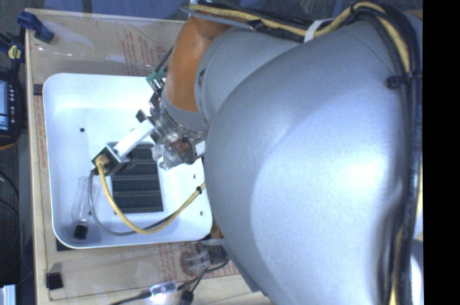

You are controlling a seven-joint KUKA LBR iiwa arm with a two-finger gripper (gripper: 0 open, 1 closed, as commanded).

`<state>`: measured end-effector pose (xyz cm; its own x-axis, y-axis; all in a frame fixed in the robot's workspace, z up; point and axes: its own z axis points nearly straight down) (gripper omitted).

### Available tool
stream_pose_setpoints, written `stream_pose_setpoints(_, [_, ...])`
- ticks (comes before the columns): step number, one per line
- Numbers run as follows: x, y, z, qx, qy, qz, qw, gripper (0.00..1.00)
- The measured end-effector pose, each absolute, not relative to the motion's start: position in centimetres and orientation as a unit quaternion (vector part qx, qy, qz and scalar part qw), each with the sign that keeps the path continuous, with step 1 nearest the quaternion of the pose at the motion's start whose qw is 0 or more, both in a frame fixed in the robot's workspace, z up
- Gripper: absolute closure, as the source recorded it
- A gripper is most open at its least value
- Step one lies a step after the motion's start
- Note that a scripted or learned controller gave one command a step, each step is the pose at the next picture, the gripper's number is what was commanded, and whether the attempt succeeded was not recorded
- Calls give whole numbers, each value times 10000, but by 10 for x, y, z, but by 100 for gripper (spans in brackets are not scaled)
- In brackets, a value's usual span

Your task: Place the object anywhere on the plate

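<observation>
White bin (61, 102); grey arm (309, 152) with orange band (183, 73).

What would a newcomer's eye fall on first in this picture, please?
The huge grey arm dominates, covering the view's right and middle, with its orange band near the top centre. Under its wrist lies the white bin on the left, a small black thing in its near-left corner.

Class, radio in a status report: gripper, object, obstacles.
gripper low inside white bin. dark ribbed slab lying flat beside it, grasp unconfirmed. small black piece in bin's corner, apart.
</observation>
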<state>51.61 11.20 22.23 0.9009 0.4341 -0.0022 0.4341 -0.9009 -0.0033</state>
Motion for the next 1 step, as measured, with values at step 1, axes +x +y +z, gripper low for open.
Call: stream_pose_setpoints(1, [521, 147, 272, -9820, -1890, -11, 0, 100])
